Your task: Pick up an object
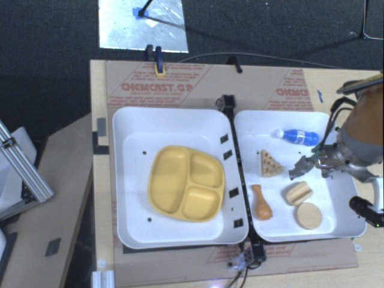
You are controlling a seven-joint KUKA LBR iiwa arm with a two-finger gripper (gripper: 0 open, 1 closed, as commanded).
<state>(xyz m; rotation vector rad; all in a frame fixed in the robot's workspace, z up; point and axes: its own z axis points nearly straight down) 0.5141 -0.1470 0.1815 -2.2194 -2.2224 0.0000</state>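
The right bin [342,230] holds several toy foods. A blue bottle [298,137] lies at the back and a pizza slice [270,164] sits left of centre. A drumstick [260,201] lies near the divider, with a bread roll [297,192] and a round tan disc [309,215] toward the front. My gripper [311,164] hangs over the right bin, just above and right of the bread roll and below the bottle. Nothing shows between its tips. The grey arm with its orange band [365,125] comes in from the right.
The left bin [129,161] holds a yellow divided plate [186,183]. A black divider [237,173] runs between the bins. A dark arm part [366,212] sits at the right bin's right edge. Cables cross the bench behind the bins.
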